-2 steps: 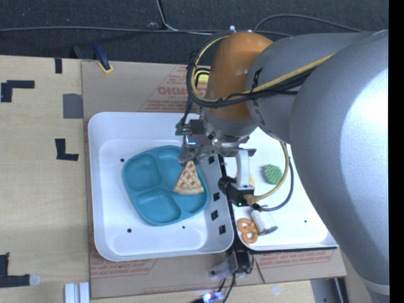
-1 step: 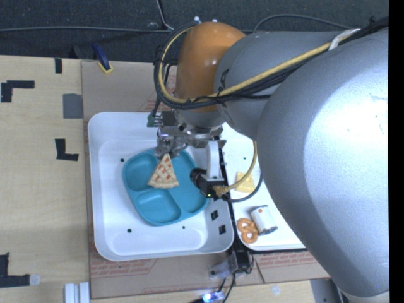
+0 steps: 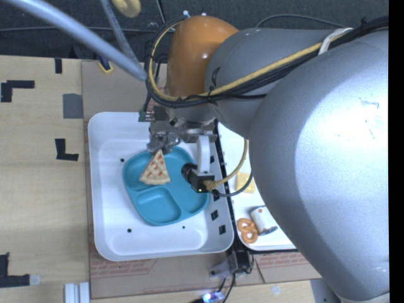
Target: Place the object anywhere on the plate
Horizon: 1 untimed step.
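Camera view shows the pizza slice (image 3: 155, 168) directly under the gripper (image 3: 160, 145), its narrow tip pinched between the fingers and its broad crust end hanging toward the blue plate (image 3: 165, 210) in the left bin (image 3: 107, 169), long axis roughly vertical.

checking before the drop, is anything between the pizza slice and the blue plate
Nothing visible is. The pizza slice hangs at the pincer, directly over the upper compartment of the blue plate in the left bin. No other item shows on the plate's bare surface. Whether the slice already touches the plate cannot be told.
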Each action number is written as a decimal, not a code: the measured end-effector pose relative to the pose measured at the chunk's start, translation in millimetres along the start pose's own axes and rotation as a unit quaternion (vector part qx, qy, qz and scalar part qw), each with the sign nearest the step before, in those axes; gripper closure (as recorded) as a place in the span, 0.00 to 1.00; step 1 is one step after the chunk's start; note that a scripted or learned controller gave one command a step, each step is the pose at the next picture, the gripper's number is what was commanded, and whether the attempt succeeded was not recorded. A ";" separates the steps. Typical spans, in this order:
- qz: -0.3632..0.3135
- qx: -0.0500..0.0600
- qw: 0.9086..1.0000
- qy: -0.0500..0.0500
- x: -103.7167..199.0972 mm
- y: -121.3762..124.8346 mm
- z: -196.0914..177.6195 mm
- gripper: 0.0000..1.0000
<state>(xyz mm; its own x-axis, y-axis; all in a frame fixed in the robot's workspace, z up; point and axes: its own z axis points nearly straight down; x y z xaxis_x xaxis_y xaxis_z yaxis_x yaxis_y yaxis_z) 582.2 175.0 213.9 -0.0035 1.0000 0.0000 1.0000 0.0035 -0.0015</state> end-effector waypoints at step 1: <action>0.001 0.000 1.000 -0.001 -1.2 -0.3 0.3 0.00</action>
